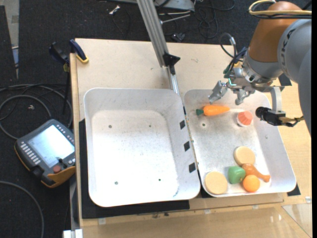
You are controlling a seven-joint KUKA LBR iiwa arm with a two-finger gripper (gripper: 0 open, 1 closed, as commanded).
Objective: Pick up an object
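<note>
A toy carrot (214, 111) with a green top lies in the far part of the right bin (277, 148). My gripper (229, 94) hangs just above and behind it, fingers spread open, one finger (217, 91) to the left and the other (241, 98) to the right, nothing between them. A red-and-white round piece (244, 118) lies right of the carrot. Near the bin's front lie two tan discs (244, 155) (216, 182), a green piece (236, 173), an orange ball (251, 183) and an orange drumstick shape (256, 172).
The left bin (131, 143) lies beside the right one. A slanted metal bar (154, 26) crosses above the bins' dividing edge. A teach pendant (47, 152) lies on the floor at left. The arm's black cable fitting (271, 116) hangs over the right bin's right side.
</note>
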